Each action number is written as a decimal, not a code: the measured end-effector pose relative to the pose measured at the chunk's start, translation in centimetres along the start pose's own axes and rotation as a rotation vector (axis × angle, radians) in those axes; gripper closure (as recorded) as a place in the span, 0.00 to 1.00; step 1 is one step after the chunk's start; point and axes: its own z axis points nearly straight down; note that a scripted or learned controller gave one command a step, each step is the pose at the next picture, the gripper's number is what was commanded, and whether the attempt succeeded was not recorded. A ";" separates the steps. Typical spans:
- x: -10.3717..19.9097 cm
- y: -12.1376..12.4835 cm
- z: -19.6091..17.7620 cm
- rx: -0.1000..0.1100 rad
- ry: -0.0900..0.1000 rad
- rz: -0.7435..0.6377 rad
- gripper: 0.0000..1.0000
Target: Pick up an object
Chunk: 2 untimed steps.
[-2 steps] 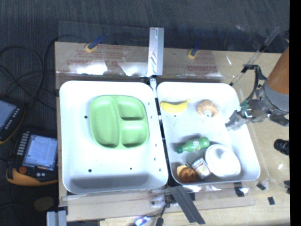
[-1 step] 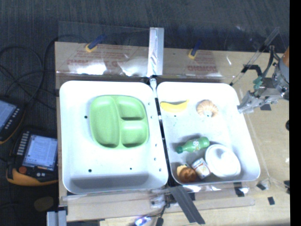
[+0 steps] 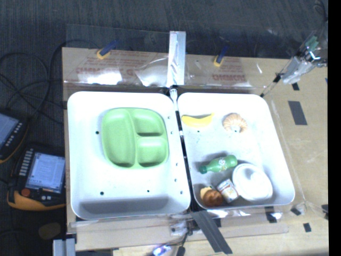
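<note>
in the right bin (image 3: 277, 143): six things. one yellow banana (image 3: 196, 120) and one croissant (image 3: 234, 122) at the far end, apart; one green bottle (image 3: 218, 164) mid-bin on its side; one white bowl (image 3: 252, 183), one small cup (image 3: 227, 190), one brown pastry (image 3: 212, 197) clustered at the near end. in the left bin (image 3: 80, 143): one green divided plate (image 3: 135, 136). gripper (image 3: 306, 55) at top right, outside both bins; fingers' state can't tell.
</note>
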 end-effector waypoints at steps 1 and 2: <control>0.2 -6.0 1.5 -0.001 0.002 0.010 1.00; 2.7 -12.8 7.0 0.001 0.005 0.181 1.00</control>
